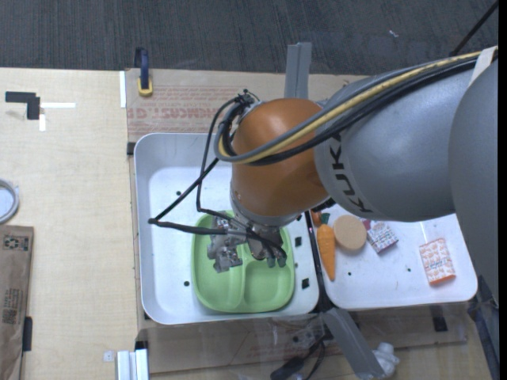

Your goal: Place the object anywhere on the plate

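Green plate (245, 287) lies in the left white bin (158, 212); jaws' state unclear.

A robotics lab: a pale plywood tabletop (71, 172) carries two shallow white plastic bins (146, 212), with dark grey carpet (198, 14) beyond the tabletop.

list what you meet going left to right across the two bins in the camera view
green plate with the gripper over it → carrot → round tan piece → small red-and-white packet → orange packet
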Robot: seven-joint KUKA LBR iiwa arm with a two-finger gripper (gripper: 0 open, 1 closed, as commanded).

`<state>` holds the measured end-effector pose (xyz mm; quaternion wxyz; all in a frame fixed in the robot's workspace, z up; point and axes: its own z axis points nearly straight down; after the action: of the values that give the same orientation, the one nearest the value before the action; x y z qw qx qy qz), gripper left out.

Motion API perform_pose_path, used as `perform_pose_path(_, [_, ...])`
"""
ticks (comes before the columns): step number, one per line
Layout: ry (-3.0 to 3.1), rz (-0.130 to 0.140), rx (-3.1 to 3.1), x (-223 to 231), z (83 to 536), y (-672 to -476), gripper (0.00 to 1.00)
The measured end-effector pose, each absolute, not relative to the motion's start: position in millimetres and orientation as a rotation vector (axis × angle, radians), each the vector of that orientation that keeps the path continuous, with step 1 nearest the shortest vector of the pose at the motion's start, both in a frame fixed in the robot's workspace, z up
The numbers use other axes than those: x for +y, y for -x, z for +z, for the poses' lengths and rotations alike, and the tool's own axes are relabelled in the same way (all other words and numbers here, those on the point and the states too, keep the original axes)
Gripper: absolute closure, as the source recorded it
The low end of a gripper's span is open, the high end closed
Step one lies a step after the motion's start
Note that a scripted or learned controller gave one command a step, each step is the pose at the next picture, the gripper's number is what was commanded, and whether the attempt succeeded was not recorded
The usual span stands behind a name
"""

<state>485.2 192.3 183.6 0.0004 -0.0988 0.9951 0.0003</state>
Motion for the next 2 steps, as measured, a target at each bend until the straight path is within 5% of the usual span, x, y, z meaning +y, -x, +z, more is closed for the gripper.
perform_pose_path(1, [0.308,0.001,3.126,192.0,183.6,-485.3,0.00])
perform_pose_path(2, [0.303,0.000,3.125,112.2,231.9,-526.9,0.00])
